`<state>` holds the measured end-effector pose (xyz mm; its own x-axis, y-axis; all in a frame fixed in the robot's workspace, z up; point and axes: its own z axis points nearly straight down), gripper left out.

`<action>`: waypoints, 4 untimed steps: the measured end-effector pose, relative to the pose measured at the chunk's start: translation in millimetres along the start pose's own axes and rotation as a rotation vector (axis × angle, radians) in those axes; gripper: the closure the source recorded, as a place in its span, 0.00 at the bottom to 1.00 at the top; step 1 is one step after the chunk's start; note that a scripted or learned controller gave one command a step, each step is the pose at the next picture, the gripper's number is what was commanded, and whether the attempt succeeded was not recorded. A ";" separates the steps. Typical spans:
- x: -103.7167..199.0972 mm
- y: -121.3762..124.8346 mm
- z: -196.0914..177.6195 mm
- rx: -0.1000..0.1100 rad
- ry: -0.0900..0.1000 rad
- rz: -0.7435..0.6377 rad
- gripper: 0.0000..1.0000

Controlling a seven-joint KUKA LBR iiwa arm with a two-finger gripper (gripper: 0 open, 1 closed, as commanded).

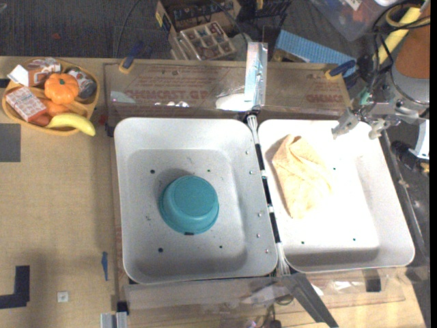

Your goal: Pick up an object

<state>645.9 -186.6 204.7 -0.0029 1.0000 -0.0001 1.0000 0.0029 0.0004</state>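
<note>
Fingers (339, 128) spread apart, gripping nothing, gripper (357, 124) poised over right bin's (392, 203) upper right edge. Tan cloth (300, 174) crumpled at that bin's left; teal bowl (190, 204) upturned in left bin (130, 183).

Bench (54, 203) with two bins (130, 149)

Fruit bowl (17, 110) on the desk (54, 217), well left of the left bin. In it: small orange pumpkin (62, 87), banana (72, 122) at the front rim, small printed packets (24, 102) beside the pumpkin.
</note>
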 end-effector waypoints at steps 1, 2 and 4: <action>72.0 -6.9 26.4 0.001 0.000 -0.098 0.00; 91.7 24.0 114.7 -0.010 -0.002 -0.126 0.00; 106.9 21.7 18.8 -0.004 -0.002 -0.340 1.00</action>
<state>667.3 -79.7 185.9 -0.3364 0.9417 -0.0027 0.9417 0.3364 0.0040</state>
